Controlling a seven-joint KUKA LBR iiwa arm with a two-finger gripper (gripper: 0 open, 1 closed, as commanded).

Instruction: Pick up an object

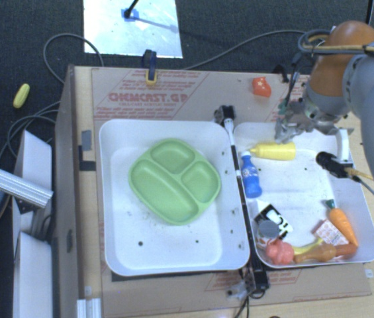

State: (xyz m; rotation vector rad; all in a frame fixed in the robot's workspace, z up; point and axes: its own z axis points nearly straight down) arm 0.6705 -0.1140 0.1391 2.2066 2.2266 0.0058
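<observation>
Room is widest in the left bin point(117, 244), where a green divided plate point(173, 181) lies flat near the middle, with bare white floor on all sides of it and the broadest strip along the near wall. The right bin point(372, 240) is more crowded. A yellow bottle point(274, 152) lies on its side near the far wall, and the gripper point(284, 132) hangs at that bottle's far right end, close over it; from this slant I cannot tell whether it is spread or closed, nor whether it touches the bottle. A blue bottle point(250, 175) lies just beside the shared divider, near the yellow bottle's cap end. The middle of this bin's floor is bare. Along its near wall the things bunch up: a black-and-white item point(274, 217), a pink lump point(279, 252) touching a yellowish piece point(314, 249), and a carrot point(342, 225) tilted toward the right wall beside a small red-and-white packet point(327, 231). On the tabletop point(173, 91) beyond the bins, a small orange thing point(261, 87) sits well apart from both rims.
</observation>
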